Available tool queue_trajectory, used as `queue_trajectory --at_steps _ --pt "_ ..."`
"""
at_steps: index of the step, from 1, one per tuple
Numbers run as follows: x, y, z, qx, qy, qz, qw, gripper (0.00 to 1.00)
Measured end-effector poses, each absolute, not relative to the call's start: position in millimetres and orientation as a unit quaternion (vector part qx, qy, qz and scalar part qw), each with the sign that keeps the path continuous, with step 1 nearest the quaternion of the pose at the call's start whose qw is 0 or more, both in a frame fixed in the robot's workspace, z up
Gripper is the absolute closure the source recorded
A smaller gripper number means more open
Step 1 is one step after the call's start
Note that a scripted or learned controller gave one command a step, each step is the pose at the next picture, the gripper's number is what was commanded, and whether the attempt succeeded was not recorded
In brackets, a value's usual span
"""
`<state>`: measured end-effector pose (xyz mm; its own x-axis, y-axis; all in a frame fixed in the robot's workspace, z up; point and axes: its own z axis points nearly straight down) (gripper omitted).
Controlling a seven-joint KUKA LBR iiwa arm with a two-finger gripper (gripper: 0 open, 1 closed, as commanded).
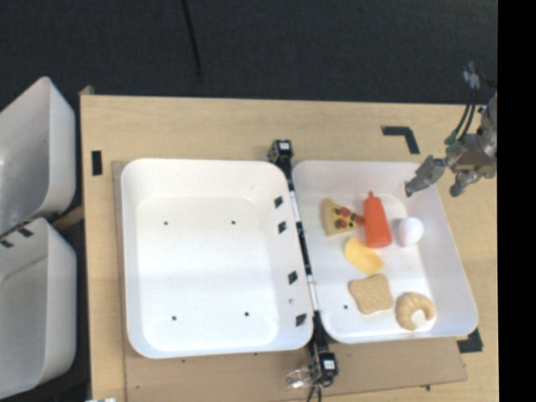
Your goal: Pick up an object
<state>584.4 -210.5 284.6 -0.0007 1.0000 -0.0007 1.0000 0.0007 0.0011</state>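
Observation:
The right bin holds several toy foods: a pizza slice, an orange-red bottle, a white egg, a yellow piece, a slice of toast and a croissant. My gripper hangs at the bin's upper right corner, above its rim, open, with nothing between its two fingers. It is up and to the right of the egg and bottle, apart from all the objects.
The left bin lies beside the right one, joined by a black-clipped seam. Both rest on a wooden bench. White containers stand off the bench at the far left.

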Motion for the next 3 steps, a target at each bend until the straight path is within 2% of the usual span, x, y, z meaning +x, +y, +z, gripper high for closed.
queue_trajectory --at_steps 1,2,3 --pt "626.9 -171 211 0.705 0.709 -0.0009 -0.002 0.0" --pt "657.2 -122 226 0.704 0.71 0.0018 0.002 0.0" --pt "607.7 -156 141 0.708 0.706 -0.0037 -0.003 0.0"
